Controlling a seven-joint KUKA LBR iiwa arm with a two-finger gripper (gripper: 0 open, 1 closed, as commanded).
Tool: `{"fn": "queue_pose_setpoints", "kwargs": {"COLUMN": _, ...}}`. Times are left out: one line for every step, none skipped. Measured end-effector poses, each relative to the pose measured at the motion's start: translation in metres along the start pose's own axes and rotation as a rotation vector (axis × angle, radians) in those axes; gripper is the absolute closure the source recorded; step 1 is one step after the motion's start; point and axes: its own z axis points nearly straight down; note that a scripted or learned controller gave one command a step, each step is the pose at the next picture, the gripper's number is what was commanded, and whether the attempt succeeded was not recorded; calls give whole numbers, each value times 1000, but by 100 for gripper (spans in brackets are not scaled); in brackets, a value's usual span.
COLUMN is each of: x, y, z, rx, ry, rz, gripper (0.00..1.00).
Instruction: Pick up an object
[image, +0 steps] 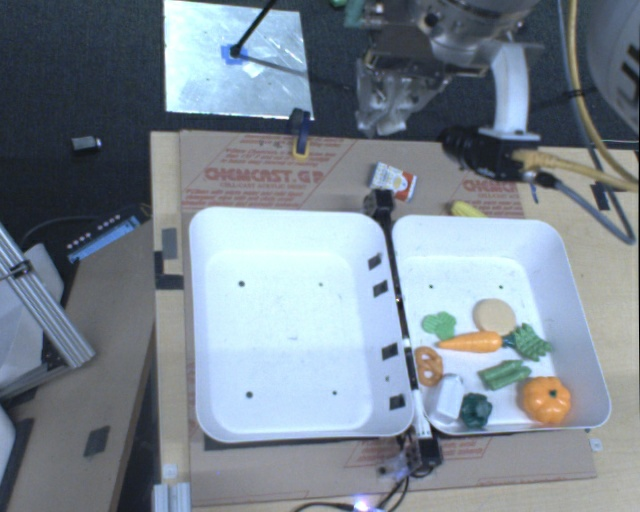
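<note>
The right bin (560, 260) holds several toy foods in its near half. An orange carrot (470, 342) with green leaves (530, 342) lies beside a tan round biscuit (494, 315) and a green leafy piece (438, 324). Nearer the front lie a pretzel (429, 365), a green pea pod (503, 375), an orange pumpkin (545, 398), a dark green lump (475, 408) and a whitish clear piece (447, 393). My gripper (386, 108) hangs high beyond the bins' far edge, well away from all of them, with nothing seen in it.
The left bin (210, 300) sits beside the right one on a cardboard sheet (260, 172). A small red and white carton (393, 180) and a yellow item (465, 210) lie on the cardboard behind the bins. A yellow and blue clamp (299, 135) stands at the far edge.
</note>
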Motion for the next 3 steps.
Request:
{"fn": "queue_pose_setpoints", "kwargs": {"x": 61, "y": -21, "z": 142, "rx": 25, "ry": -9, "rz": -3, "gripper": 100}}
{"fn": "queue_pose_setpoints", "kwargs": {"x": 38, "y": -7, "z": 78, "rx": 8, "ry": -5, "rz": 8, "gripper": 100}}
{"fn": "queue_pose_setpoints", "kwargs": {"x": 16, "y": -8, "z": 45, "rx": 10, "ry": -5, "rz": 8, "gripper": 100}}
